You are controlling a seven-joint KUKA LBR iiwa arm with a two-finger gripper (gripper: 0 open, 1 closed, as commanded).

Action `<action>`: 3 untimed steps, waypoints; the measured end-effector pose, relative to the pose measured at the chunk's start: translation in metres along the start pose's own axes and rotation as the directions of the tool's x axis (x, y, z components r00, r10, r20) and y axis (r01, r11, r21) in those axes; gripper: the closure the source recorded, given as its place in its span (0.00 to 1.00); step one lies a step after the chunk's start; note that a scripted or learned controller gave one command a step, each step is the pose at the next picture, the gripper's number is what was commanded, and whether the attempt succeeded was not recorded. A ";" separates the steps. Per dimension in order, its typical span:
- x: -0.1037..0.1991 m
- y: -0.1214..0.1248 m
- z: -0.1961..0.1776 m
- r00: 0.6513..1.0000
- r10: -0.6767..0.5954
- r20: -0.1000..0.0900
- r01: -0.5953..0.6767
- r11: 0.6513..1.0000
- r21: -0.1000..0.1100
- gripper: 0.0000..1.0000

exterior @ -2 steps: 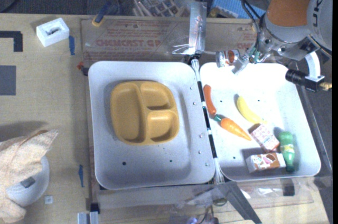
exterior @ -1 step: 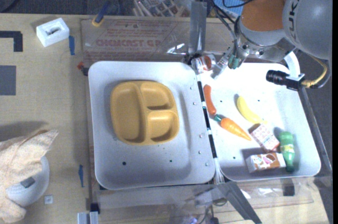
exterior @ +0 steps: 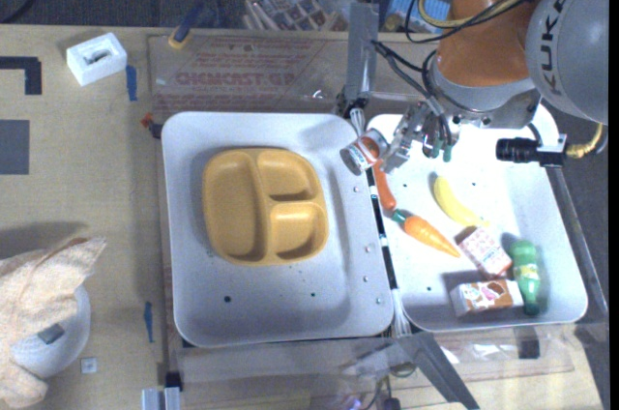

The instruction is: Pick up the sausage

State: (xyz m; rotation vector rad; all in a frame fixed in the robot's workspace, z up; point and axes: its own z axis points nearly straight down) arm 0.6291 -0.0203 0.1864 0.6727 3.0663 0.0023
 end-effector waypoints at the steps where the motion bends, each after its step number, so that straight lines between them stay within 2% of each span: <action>1: 0.021 0.050 -0.014 0.933 0.361 0.004 -0.361 0.933 -0.003 1.00; 2: -0.009 0.014 -0.038 0.863 0.506 0.004 -0.506 0.863 -0.002 1.00; 3: 0.040 -0.049 0.001 0.964 0.266 0.000 -0.266 0.964 0.001 1.00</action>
